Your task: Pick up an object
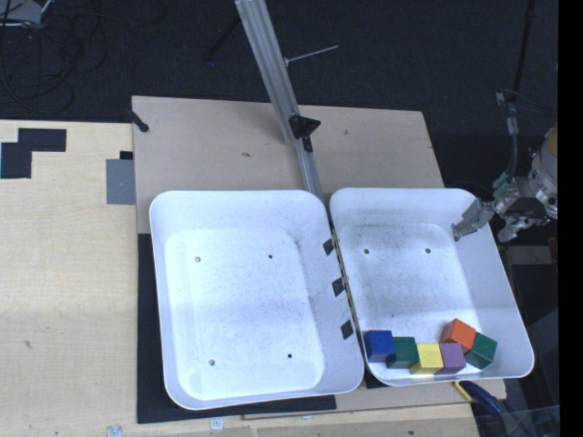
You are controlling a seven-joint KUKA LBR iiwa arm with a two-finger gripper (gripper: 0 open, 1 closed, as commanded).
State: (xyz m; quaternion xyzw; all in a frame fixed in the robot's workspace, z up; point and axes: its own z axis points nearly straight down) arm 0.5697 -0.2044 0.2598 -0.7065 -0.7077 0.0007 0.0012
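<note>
Several small blocks lie bunched in the near right corner of the right bin (419, 244): a blue block (378, 344), a dark green block (402, 351), a yellow block (427, 357), a purple block (451, 356), an orange block (459, 333) and a second green block (482, 349). My gripper (482, 228) hangs over the right bin's far right rim, well away from the blocks. Its fingers are spread open with nothing between them.
The left bin (239, 289) sits beside the right one, joined by dark clips along the shared edge. A slanted aluminium rail (276, 80) rises behind the bins. The wooden bench top extends to the left.
</note>
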